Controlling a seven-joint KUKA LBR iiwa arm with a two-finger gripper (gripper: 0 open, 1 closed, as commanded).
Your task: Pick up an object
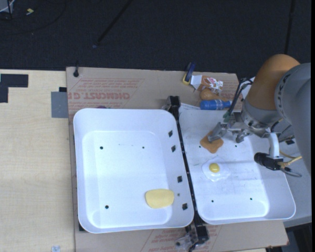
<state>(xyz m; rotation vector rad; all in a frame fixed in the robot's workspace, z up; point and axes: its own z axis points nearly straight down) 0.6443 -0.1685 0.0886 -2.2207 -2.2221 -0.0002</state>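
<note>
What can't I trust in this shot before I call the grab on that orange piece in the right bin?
- Gripper over the orange piece: too small and dark in the camera view to judge contact or grip.
- Part of the orange piece: covered by the gripper.
- Items beyond the right bin, including the blue one: too small to identify.
</note>
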